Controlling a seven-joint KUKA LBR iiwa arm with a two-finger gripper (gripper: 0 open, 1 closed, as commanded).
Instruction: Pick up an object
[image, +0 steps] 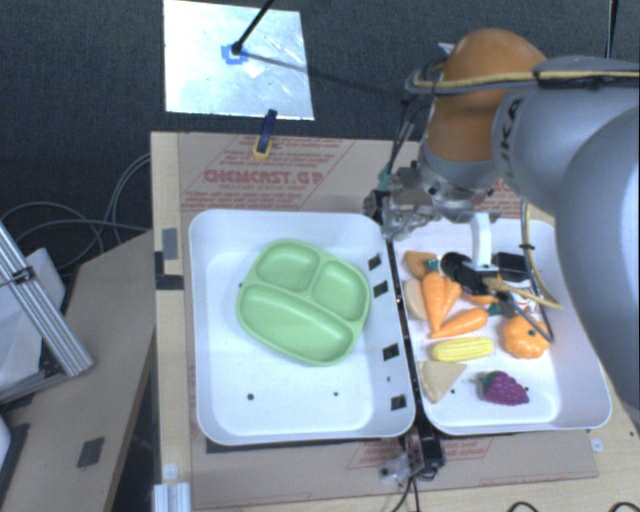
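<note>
Several toy foods lie crowded in the right bin (575, 400), and any of them would satisfy the task — we take the larger carrot (438, 297) as the likeliest candidate. It sits near the bin's inner wall, leaf end up toward the far rim and tip pointing back toward the near edge, so its long axis runs roughly front to back. A second carrot (460, 323) lies just beside it, angled across, touching or nearly so. Below them are a corn cob (460, 350), a pale wedge (440, 378), a bunch of grapes (503, 388) and an orange fruit (524, 338).

We see the gripper (405, 212) at the far rim, over the divide between the two bins. Its fingers are lost in dark clutter, so we cannot tell how it stands, and nothing is visibly held.

From the gripper the carrot lies toward the near edge and slightly to the right. We judge the coming move a short reach forward and down, closing across the carrot's width — its neighbour may get nudged.

The left bin (215, 400) carries a green divided plate (303, 300).
</note>
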